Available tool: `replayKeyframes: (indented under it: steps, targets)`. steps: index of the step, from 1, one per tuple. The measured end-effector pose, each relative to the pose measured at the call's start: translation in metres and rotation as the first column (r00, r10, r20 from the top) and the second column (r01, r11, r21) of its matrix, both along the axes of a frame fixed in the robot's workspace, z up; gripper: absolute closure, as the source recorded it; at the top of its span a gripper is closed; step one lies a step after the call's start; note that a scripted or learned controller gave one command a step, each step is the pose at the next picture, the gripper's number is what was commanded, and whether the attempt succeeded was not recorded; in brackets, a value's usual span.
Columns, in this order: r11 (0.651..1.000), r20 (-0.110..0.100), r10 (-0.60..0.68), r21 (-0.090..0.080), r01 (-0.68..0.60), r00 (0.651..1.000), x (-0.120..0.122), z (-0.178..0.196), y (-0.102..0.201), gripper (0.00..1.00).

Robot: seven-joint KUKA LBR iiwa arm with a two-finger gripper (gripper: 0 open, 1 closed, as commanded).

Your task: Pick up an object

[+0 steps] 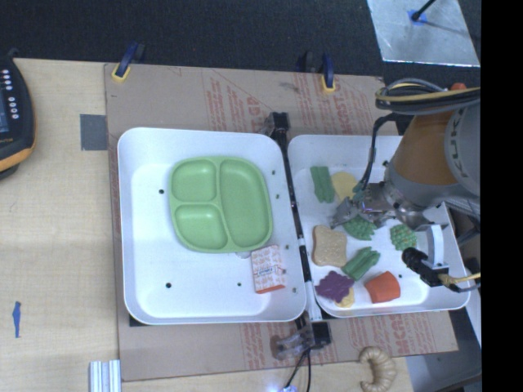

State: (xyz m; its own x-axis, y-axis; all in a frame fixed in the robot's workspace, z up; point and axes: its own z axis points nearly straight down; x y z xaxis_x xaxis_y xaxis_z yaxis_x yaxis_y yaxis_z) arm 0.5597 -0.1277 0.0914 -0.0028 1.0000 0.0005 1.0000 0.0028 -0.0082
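The claw (353,212) is low in the right bin (458,300), over a green piece (359,229) among the toy food, probably to grasp it. I cannot tell its state. The packet (267,269) beside the plate (221,203) has red print, too small to read.

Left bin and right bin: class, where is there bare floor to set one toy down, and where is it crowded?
Left bin: bare floor lies left of and below the green divided plate, up to the small packet. Right bin: crowded, with toy food around the gripper.
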Motion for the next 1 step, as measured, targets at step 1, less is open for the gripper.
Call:
replayKeyframes:
  steps: [1]
  targets:
    - [1.000, 0.004, 0.001, -0.001, -0.001, 1.000, 0.0026, 0.0112, -0.0008, 1.00]
